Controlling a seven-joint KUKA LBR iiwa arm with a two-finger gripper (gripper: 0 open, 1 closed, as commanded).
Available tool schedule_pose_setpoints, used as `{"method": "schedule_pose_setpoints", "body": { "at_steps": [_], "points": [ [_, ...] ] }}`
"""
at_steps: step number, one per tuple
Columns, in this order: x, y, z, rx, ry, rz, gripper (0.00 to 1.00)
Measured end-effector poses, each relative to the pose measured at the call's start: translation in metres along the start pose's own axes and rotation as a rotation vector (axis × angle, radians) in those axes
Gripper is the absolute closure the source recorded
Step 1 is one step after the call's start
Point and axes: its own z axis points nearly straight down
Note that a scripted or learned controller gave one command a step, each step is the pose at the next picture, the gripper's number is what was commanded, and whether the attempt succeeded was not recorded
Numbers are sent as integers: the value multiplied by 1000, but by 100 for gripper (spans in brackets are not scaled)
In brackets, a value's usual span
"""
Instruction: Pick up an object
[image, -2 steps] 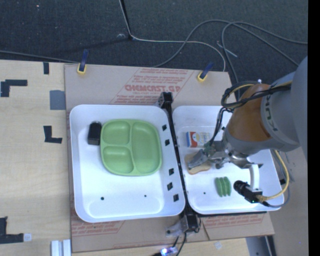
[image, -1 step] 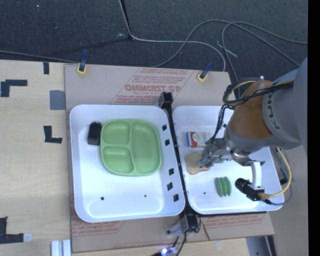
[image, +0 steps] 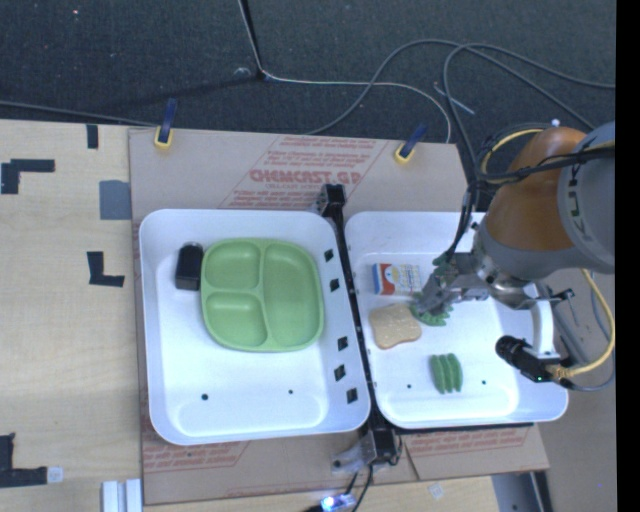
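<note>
Camera view: the gripper (image: 437, 303) hung low in the right bin (image: 500, 405), over a small green piece (image: 434, 318).
Whether it was open or closed could not be told; a toast slice (image: 394, 326) lay just left of it.

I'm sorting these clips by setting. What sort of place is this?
Probably a robotics lab bench, not a kitchen: two white bins sit clamped on cardboard, loose cables trail behind, and the food, like the bread slice by the hand, looks like toys.
</note>
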Motion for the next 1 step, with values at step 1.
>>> {"method": "schedule_pose_setpoints", "body": {
  "at_steps": [1],
  "points": [
    [-3,0,-63,-2,-1,-1,100]
  ]
}}
